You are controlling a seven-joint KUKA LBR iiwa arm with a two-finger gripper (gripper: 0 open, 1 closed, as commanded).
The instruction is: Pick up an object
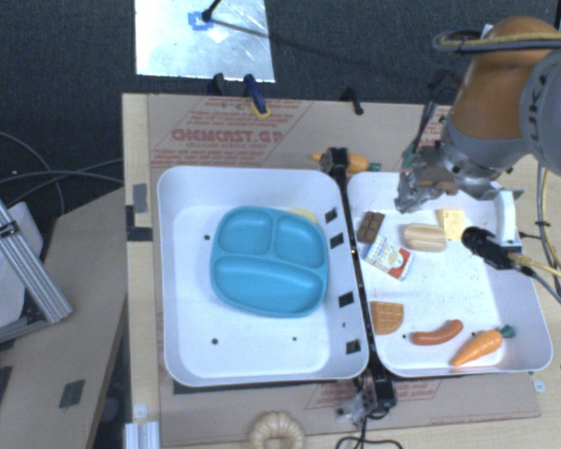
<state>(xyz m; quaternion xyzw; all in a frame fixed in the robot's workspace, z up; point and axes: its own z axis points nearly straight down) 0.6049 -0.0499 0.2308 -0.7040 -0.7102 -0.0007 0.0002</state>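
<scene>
Camera view takes in the counter (168,129): a blue tray (266,260) lies in the left bin (182,344). Across the right bin (524,344) lie a chocolate bar (370,224), a snack packet (389,257), a bun (424,238), a sausage (436,332) and a carrot (476,346). At the far side the tool (413,193) hangs just above the bun; its state cannot be told. Judged from this, nothing is lifted yet: the approach is in hand, and next comes a straight drop onto one item.
</scene>
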